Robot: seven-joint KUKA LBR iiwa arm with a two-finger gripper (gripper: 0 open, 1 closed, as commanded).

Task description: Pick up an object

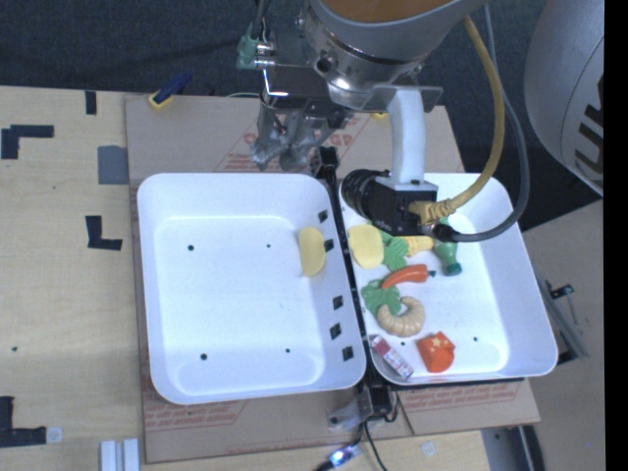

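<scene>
White plastic formed both shallow bins: the left-hand bin [226,312] and the right-hand bin [496,307] sat side by side on a brown cardboard sheet [191,135]. The gripper [290,147] was positioned above the cardboard, just beyond the far rim of the left-hand bin and near the divide between the two bins. No object was visible in the gripper. Whether the gripper was apart or together could not be determined from the view.

Object positions, relative to the gripper:

- A pale yellow slice [312,251] lay nearer the camera than the gripper, in the left-hand bin, close against the wall it shares with the right-hand bin. It was the only object in that bin.
- A yellow rounded piece [364,246] lay toward the camera and to the view's right of the gripper, in the right-hand bin, touching a green leafy piece [395,254].
- A red-orange chili-shaped piece [405,276] lay just beyond the green piece, farther from the gripper.
- A beige ring [403,315] lay farther still, near the middle of the right-hand bin.
- A red piece [437,351] and a small red-and-white packet [392,360] lay farthest from the gripper, by the near rim of the right-hand bin.
</scene>
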